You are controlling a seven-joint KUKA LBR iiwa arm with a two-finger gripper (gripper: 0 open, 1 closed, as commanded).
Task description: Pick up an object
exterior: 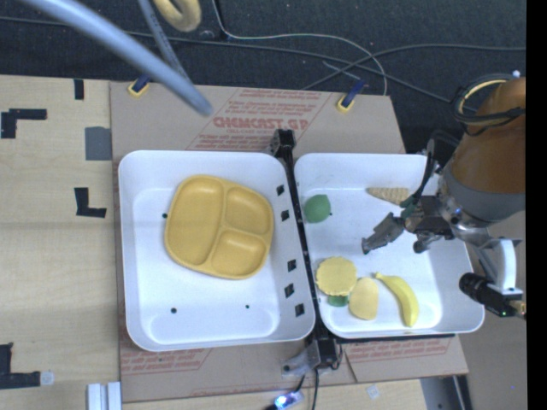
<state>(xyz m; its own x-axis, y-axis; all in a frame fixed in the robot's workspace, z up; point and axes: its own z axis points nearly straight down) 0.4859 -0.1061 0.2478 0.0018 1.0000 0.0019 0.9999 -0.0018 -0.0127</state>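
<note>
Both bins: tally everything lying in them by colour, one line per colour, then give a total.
Yellow: 4: divided plate in the left bin; round piece, pale lump and banana in the right bin.
Green: 1: ball.
Tan: 1: cone.
Total: 6

Two white bins: left bin [137, 254], right bin [359, 167]. One yellow divided plate [219, 226]. One green ball [317, 208]. One banana [402, 297]. One cone [390, 195]. One burger [336, 277]. One yellow fruit [364, 298].

red "chemcast gp" lettering on the brown cardboard sheet [256, 120] under the bins
</note>
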